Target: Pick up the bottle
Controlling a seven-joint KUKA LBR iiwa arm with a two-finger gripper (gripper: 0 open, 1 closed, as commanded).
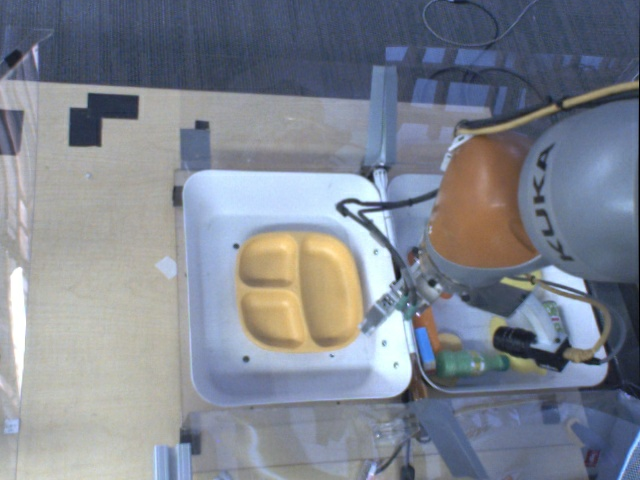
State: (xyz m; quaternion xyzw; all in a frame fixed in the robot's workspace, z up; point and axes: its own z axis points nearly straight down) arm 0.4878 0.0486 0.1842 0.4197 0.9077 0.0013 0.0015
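Green bottle [467, 365] lies on its side at 6 o'clock in the right bin [408, 190], at 4 o'clock from the hand [385, 310]. We locate the hand over the left bin's [215, 208] 3 o'clock rim, beside the yellow divided plate [300, 290]; we cannot tell whether it is apart or together.

Left shallow white bin [215, 368]: a yellow plastic plate with three compartments [298, 290] lies flat at its centre, clear of all four walls. Right shallow white bin [590, 376]: a small orange object [426, 324] and a blue one [425, 349] lie along its left wall; a white packet with green print [548, 313] lies further right. Pale wooden bench [100, 268]: black tape marks [100, 118] near its far left corner.
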